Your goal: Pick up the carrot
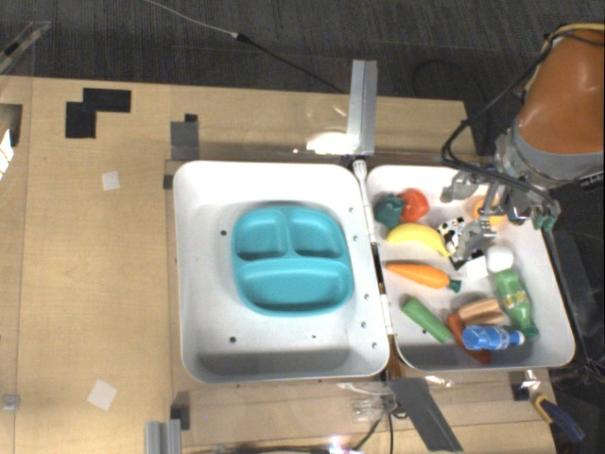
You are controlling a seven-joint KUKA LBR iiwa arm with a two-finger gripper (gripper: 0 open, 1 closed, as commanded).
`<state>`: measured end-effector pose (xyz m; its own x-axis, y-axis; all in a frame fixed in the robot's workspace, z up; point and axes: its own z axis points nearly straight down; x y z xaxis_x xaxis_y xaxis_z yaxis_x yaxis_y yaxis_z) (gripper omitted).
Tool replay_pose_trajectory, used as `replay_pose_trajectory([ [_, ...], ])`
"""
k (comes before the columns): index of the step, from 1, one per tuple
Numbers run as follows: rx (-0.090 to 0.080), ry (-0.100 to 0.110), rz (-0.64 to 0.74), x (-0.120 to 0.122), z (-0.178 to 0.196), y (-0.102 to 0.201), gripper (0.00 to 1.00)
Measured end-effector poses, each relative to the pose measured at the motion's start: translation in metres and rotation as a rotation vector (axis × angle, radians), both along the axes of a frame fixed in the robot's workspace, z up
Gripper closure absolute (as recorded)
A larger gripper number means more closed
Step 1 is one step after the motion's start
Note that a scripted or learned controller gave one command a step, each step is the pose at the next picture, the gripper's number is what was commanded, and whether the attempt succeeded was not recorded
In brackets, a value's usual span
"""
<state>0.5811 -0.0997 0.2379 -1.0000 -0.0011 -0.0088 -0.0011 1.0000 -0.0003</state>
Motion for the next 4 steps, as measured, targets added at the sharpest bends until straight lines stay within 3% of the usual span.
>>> replay_pose_trajectory([
  [1, 0.001, 0.007, 0.184, -0.017, -0.137, 0.005, 0.0],
  [2, -0.005, -0.01, 0.222, -0.049, -0.148, 0.017, 0.0],
  [3, 0.0, -0.005, -0.005, 0.02, -0.149, 0.014, 0.0],
  [4, -0.002, -0.008, 0.14, -0.019, -0.148, 0.018, 0.0],
])
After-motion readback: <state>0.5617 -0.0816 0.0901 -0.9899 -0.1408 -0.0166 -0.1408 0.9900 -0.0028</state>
